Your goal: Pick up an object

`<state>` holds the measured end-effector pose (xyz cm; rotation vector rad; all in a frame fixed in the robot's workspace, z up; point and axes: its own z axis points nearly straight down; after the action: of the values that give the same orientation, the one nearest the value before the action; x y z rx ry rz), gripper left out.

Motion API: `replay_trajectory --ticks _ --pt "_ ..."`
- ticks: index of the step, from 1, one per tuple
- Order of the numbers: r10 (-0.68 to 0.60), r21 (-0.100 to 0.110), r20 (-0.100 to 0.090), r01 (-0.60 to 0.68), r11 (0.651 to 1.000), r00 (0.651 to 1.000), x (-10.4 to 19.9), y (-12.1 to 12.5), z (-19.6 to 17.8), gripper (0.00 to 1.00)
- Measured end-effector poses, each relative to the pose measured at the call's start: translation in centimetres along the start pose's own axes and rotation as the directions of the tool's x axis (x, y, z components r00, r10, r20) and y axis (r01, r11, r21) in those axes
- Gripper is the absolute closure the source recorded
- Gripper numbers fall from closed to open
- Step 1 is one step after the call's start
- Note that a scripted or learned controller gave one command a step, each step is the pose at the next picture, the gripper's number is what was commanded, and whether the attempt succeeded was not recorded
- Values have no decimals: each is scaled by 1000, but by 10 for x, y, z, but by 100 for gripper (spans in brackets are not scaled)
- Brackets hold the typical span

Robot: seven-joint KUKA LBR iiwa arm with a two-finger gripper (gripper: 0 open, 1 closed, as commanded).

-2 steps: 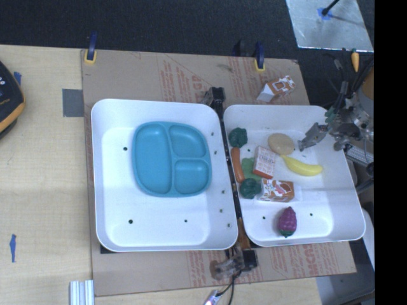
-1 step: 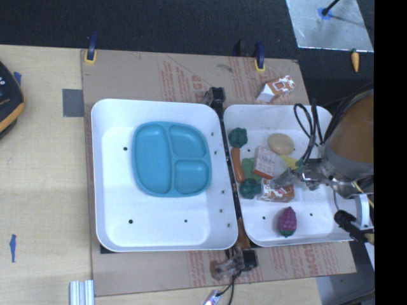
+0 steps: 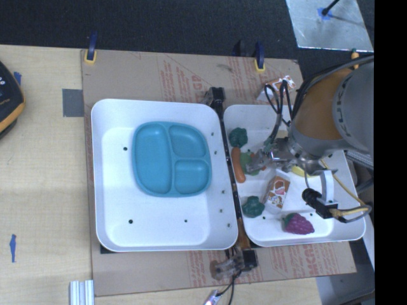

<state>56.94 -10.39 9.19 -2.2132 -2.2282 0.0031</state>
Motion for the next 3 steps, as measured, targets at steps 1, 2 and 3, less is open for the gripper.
replay_trajectory --ticks 1,2,3 --pt "1 2 -1 -1 1000 1000 -9 -70 1 0" --pt "1 2 -1 -1 1000 1000 -11 -94 1 0" --pt "1 1 0 -1 1000 1000 -4 -56 0 0"
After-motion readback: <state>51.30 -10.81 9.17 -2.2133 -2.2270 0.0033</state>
